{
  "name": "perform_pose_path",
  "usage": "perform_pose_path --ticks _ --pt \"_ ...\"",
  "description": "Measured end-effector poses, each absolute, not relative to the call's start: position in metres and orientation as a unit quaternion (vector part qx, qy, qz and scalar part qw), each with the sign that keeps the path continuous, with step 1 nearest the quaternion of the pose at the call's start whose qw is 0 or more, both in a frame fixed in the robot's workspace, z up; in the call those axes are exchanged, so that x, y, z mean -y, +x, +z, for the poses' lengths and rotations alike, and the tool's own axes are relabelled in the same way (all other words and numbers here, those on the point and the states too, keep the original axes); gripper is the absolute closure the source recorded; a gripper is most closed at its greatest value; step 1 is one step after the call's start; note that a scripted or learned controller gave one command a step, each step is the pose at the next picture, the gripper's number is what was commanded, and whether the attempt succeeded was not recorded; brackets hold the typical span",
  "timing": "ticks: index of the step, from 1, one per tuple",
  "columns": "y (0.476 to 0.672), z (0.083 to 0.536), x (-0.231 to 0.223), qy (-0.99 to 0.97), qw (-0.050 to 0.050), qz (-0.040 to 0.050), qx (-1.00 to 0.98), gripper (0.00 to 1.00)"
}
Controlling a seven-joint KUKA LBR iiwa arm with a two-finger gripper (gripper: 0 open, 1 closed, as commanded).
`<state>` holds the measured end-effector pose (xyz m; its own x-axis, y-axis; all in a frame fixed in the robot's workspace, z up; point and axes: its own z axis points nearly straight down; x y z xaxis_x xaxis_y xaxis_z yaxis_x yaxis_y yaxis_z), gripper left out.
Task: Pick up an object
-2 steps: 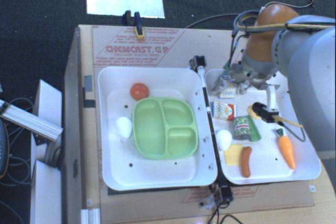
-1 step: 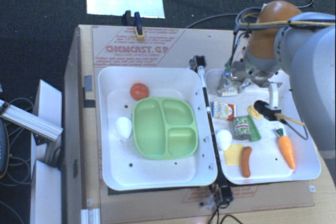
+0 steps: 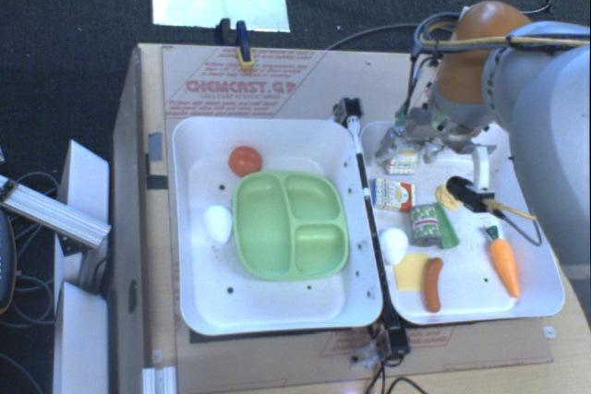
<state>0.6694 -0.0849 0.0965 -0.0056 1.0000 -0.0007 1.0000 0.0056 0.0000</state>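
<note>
My gripper [image 3: 408, 148] hangs low over the far left part of the right bin [image 3: 543, 289], just above a small white carton [image 3: 403, 164]. Nothing shows as lifted. Nearer the front lie a red and white juice carton [image 3: 392, 195], a green can [image 3: 427, 223], a white egg [image 3: 394, 244], a yellow cheese slice [image 3: 412, 272], a sausage [image 3: 432, 283] and a carrot [image 3: 504, 267]. A small yellow piece [image 3: 444, 196] lies right of the juice carton.
The left bin [image 3: 185, 226] holds a green divided plate [image 3: 289, 224], a red tomato [image 3: 245, 160] and a white egg [image 3: 218, 222]. A black divider clamp [image 3: 349, 113] sits between the bins. The arm's grey body [image 3: 545, 97] overhangs the right bin's far right.
</note>
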Motion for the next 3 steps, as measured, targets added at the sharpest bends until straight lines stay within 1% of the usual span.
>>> perform_pose_path --ticks 1,2,3 --pt "0.669 0.085 0.083 0.706 0.001 0.0003 -0.708 0.0" --pt "0.669 0.096 0.084 0.705 0.001 0.0002 -0.709 1.0" --pt "0.669 0.096 0.084 0.705 0.001 0.0002 -0.709 0.0"
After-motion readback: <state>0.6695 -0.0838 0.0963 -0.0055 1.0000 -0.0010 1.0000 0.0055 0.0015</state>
